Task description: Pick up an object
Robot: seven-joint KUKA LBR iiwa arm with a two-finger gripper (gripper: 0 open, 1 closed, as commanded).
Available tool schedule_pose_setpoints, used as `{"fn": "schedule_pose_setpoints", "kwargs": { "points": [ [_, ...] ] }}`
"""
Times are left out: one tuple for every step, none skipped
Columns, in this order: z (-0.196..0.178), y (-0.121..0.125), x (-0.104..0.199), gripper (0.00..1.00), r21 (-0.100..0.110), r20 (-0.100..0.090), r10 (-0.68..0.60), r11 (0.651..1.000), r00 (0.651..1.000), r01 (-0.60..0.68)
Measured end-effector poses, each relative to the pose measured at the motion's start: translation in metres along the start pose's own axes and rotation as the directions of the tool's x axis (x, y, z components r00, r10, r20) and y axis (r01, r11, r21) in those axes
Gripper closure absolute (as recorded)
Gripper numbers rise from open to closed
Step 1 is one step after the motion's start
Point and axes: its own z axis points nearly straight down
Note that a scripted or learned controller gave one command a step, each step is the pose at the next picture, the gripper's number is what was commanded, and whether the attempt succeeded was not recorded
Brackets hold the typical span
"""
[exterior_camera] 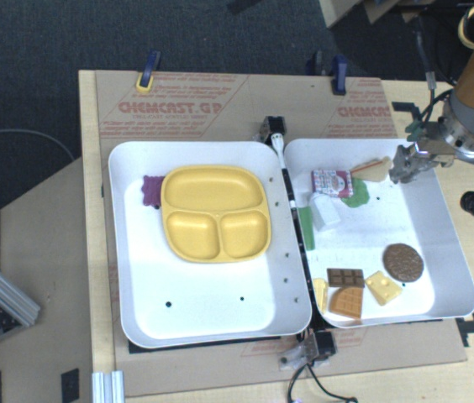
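Dark carpet surrounds bench [220, 99] with two bins; fingers [402, 168], state unclear, over right bin [451, 233]

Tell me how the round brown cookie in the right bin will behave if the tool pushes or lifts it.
The round brown cookie lies flat like a thin disc, so a push would probably slide it across the smooth right bin rather than roll it. Its low profile likely gives fingers little edge to catch. It looks rigid and small, probably light.

Right bin's [439, 217] middle lies open; food toys [363, 285] crowd its front.
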Motion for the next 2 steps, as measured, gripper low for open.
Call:
{"fn": "schedule_pose_setpoints", "kwargs": {
  "points": [
    [0.002, -0.025, 0.052, 1.0, 0.001, 0.0, -0.001, 1.0, 1.0, 0.001],
    [-0.01, -0.019, 0.087, 1.0, -0.007, 0.002, -0.001, 1.0, 1.0, 0.001]
  ]
}}
